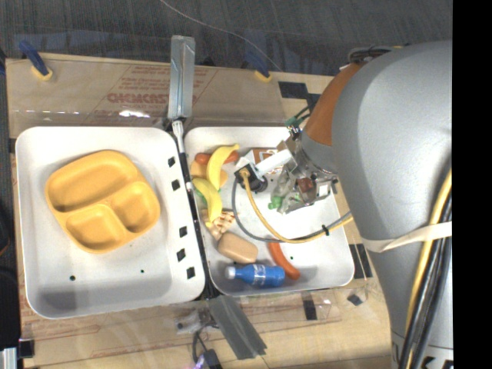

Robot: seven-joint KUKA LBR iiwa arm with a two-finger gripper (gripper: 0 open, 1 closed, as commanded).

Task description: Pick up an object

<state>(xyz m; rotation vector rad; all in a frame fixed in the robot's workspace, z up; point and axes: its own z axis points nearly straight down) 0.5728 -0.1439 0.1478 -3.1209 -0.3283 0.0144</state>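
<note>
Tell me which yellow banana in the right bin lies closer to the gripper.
The upper banana, curved near the bin's top edge, is closer to the gripper; the other banana lies lower, against the divider.

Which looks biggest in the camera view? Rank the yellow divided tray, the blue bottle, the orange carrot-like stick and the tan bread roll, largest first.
1. Yellow divided tray, by far.
2. Blue bottle.
3. Orange carrot-like stick and tan bread roll: too alike to rank; the stick is longer but thinner.

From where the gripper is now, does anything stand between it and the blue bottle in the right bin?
Nothing solid blocks it. The gripper hangs over the right bin, and the blue bottle lies near the bin's front wall. A yellow cable loops between them, and an orange sausage-like piece lies beside the bottle.
</note>
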